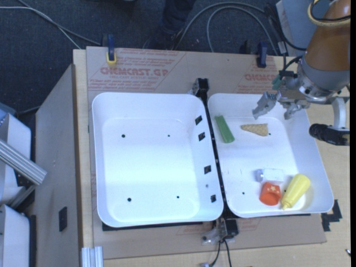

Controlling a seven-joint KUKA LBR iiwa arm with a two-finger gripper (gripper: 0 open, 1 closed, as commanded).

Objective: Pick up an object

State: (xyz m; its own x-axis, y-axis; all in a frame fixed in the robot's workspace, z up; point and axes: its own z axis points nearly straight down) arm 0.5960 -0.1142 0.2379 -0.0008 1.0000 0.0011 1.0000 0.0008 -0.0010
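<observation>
My gripper (276,109) hangs over the back part of the right bin (311,154), open, with nothing between its two fingers. Just below and left of it lies a tan wedge-shaped piece (255,129). A green flat stick (224,128) rests near the bin's left wall. Toward the front right corner sit a yellow bottle (295,191), an orange-red object (270,193) and a small white and grey item (266,174), close together.
The left bin (105,149) adjoins the right one, with black clips (201,136) along the shared divider. The bins rest on a cardboard sheet (139,65) held by clamps at the back. Cables lie on the floor behind.
</observation>
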